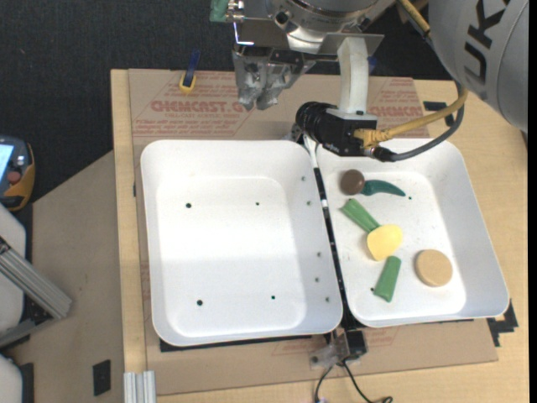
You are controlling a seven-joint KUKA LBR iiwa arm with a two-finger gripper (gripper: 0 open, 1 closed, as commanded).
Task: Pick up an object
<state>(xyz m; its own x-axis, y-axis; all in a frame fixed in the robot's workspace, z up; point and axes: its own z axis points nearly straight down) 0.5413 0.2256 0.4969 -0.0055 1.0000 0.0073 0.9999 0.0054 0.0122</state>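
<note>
- Left bin (pixel 168 250): smooth white plastic, shallow, rounded corners.
- Gripper (pixel 262 86): hangs above the bench behind the bins, nothing between its fingers; can't tell if they're parted or closed.
- Right bin (pixel 478 250): holds the candidates.
- Brown ball (pixel 351 180): likely rolls.
- Green stick (pixel 361 215): looks light and stiff; pinch across its width.
- Yellow piece (pixel 384 242) and tan disc (pixel 434 268): flat, harder to grab.

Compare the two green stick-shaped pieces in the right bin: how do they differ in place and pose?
The upper green stick lies nearer the bins' shared wall, slanting down toward the right, its lower end at the yellow piece. The lower green stick lies below that yellow piece, standing steeper, slanting down toward the left. Both are green, elongated and lie in the right bin.
</note>
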